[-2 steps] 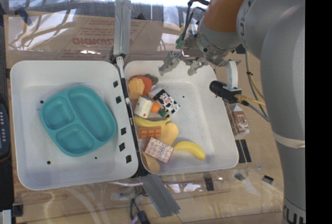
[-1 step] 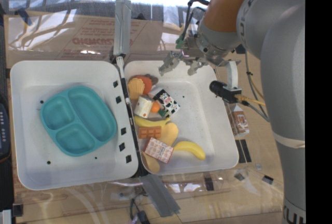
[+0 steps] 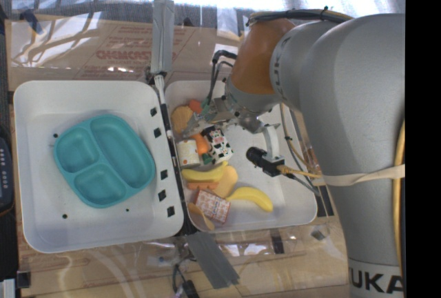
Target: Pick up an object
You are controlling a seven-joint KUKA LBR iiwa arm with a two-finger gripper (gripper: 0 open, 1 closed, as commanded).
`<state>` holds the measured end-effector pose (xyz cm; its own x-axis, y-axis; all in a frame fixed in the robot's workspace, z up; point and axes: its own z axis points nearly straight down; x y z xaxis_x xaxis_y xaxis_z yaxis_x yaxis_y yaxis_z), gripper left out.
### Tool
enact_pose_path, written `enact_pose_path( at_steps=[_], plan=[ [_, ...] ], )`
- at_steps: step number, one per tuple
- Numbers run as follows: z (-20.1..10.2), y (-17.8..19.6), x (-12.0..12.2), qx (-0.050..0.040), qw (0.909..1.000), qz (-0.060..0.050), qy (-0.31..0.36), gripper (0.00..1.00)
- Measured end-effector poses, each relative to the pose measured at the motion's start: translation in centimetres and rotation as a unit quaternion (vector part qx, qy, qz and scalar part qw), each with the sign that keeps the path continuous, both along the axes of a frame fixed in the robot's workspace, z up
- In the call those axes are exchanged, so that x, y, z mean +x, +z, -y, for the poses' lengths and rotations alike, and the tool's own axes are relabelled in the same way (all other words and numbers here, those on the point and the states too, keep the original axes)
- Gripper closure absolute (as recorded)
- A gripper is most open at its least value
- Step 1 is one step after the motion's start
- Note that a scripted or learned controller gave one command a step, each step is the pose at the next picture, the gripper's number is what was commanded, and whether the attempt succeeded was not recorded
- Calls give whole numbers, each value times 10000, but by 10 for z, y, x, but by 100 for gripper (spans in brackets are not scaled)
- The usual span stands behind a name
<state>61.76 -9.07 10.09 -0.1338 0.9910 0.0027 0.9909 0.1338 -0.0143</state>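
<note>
My gripper (image 3: pixel 205 123) reaches down into the left part of the right bin (image 3: pixel 298 201), over a pile of toy food. Under and around it lie a tan round bread piece (image 3: pixel 181 118), a small orange piece (image 3: pixel 201 144), a black-and-white spotted item (image 3: pixel 219 145) and a white cup-like piece (image 3: pixel 188 152). Nearer the front lie a yellow banana (image 3: pixel 252 198), a second banana (image 3: pixel 203 174) beside a pale orange fruit (image 3: pixel 227 182), and a printed packet (image 3: pixel 211 205). The wrist hides what lies right beneath the gripper.
The left bin (image 3: pixel 41 221) holds a teal divided plate (image 3: pixel 103 159). A grey divider strip (image 3: pixel 162 41) runs between the bins. The big grey arm (image 3: pixel 344 117) covers the right bin's far right side. Cardboard (image 3: pixel 103 48) lies behind the bins.
</note>
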Motion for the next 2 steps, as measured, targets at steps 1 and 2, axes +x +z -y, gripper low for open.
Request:
enact_pose_path(
  at_steps=[1, 2],
  plan=[
    [1, 19, 6, -12, 10000, 85, 17, 100],
    [0, 28, 6, -15, 10000, 75, 39, 100]
  ],
)
